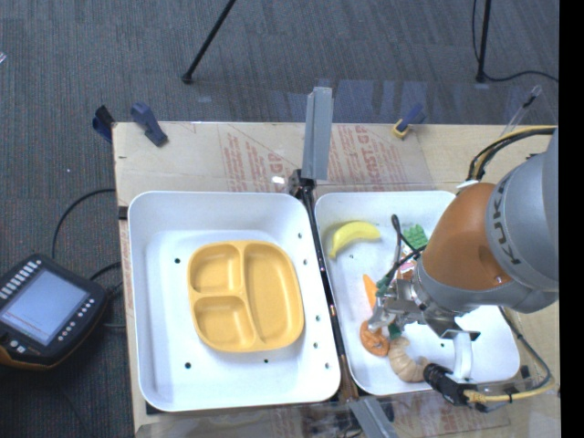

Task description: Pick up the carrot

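- camera view: two shallow white bins sat side by side on the desk, the left bin (155, 245) and the right bin (497, 349), their inner walls meeting near the desk's middle.
- a yellow compartment plate (245, 296) lay in the middle of the left bin, its one long section toward the right bin and two smaller sections toward the left wall.
- the arm (488, 245), grey with an orange band, reached in over the right bin from the desk's right edge and covered much of that bin's middle.
- the fingers (391, 313) hung low in the right bin's left half; whether they were spread or pressed together could not be told, since the wrist hid them.
- the carrot (369, 289), a small orange piece, lay in the right bin's left half, just beside the fingers on the side nearer the far wall; no part of it showed between them.
- a yellow banana (351, 236) lay near the right bin's far left corner.
- a green item (416, 236) showed beside the arm's orange band, toward the far wall.
- a round orange item (372, 338) sat near the bin's near wall, with a tan item (403, 363) just beside it.
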